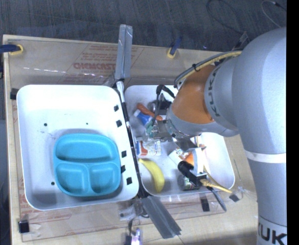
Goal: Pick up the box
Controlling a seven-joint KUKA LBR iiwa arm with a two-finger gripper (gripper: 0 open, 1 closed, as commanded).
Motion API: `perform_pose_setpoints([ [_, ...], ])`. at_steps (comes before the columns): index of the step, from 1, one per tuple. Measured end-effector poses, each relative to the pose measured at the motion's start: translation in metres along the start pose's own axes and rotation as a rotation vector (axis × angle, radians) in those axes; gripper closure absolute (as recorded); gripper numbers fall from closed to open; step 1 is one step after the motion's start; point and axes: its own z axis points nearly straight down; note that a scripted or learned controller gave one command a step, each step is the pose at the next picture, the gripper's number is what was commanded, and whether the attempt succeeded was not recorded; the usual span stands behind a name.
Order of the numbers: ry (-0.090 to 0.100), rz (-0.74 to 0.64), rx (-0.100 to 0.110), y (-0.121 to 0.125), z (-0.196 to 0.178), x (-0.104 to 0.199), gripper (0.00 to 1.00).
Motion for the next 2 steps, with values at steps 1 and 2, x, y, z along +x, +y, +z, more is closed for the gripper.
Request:
perform_pose_setpoints([
  [1,0.0,-0.056,0.031,-0.048,-0.106,0.031,1.0],
  [2,-0.001,0.024,0.033,-0.051,-0.075,0.094,1.0],
])
